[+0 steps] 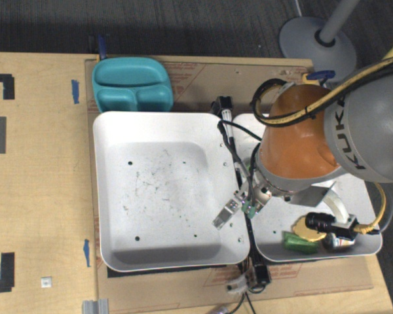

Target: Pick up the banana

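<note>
A small patch of yellow (300, 223), which looks like the banana, shows in the right bin (275, 252) near its front edge. Most of it is hidden by the robot's own parts. My gripper (234, 206) hangs low over the seam between the two bins, left of the yellow patch and apart from it. I see nothing held in it. The arm's orange band (301, 136) and grey body cover most of the right bin.
A green object (299, 243) lies just in front of the yellow patch, with a small multicoloured item (340, 242) to its right. The left bin (118, 241) is scuffed. A teal divided tray (132, 84) stands behind it. A grey stand base (308, 38) sits at the back right.
</note>
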Robot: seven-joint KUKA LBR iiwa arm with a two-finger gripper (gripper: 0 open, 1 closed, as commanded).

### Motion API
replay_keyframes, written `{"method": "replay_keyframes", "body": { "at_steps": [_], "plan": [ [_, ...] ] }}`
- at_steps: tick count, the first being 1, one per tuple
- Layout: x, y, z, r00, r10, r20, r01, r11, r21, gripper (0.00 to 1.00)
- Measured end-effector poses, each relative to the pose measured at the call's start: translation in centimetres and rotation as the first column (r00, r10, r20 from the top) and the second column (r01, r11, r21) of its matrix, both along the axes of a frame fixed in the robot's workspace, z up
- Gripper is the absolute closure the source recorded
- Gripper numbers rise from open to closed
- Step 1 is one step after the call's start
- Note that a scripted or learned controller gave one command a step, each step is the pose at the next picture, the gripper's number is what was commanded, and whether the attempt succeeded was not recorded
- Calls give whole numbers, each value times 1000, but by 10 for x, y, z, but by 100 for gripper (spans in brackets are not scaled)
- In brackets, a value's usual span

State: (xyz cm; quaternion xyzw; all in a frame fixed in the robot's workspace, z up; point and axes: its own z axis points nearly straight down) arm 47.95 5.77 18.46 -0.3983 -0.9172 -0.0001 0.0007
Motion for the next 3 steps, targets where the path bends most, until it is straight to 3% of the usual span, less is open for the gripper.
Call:
{"method": "replay_keyframes", "body": {
  "at_steps": [1,2,3],
  "plan": [
    [1,51,-98,1000,0,6,0,1000,2,0],
    [2,134,-98,1000,27,7,-27,1000,2,0],
    [22,159,-99,985,-175,3,175,985,1,0]
  ]
}}
